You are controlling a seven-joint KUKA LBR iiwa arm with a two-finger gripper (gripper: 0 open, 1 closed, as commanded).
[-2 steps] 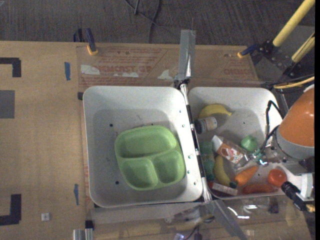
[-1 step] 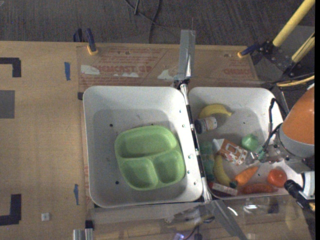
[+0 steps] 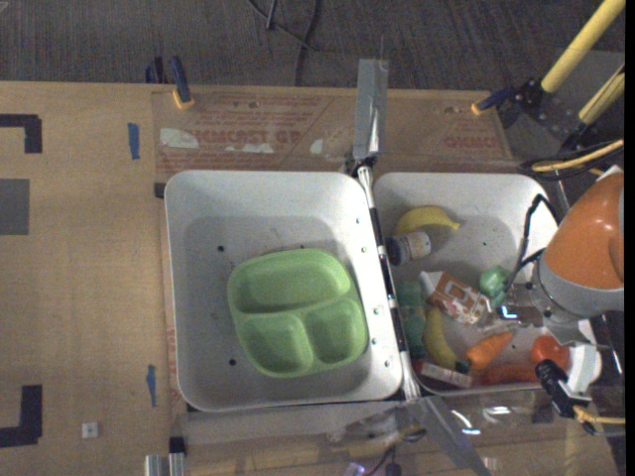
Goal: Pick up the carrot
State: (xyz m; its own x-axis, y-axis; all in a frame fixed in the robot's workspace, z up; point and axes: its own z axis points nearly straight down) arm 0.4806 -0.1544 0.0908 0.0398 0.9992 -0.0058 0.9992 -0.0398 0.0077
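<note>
1. We log two white bins side by side mid-frame. The left bin (image 3: 198, 216) holds a green divided plate (image 3: 296, 310), lying flat in its lower middle.
2. The right bin (image 3: 471, 241) holds the clutter. A banana (image 3: 427, 220) sits near its upper left, and a small bottle (image 3: 409, 247) lies just below that, against the dividing wall.
3. A printed packet (image 3: 458, 298) lies near the bin's middle. A second banana (image 3: 438, 333) stands roughly on end at the packet's lower left. A small green item (image 3: 493, 282) is to the packet's upper right.
4. The carrot (image 3: 489, 349) lies in the lower part of the right bin, tilted, its thicker end toward the upper right. It is just right of the second banana and just below the packet. A reddish item (image 3: 509, 374) lies just beneath it, near the lower wall.
5. The arm (image 3: 595, 241) enters from the right edge of the frame, its orange band over the bin's right wall.
6. The gripper (image 3: 521, 313) sits just above and right of the carrot. We cannot tell whether it is spread or pressed together, nor whether it touches the carrot.
</note>
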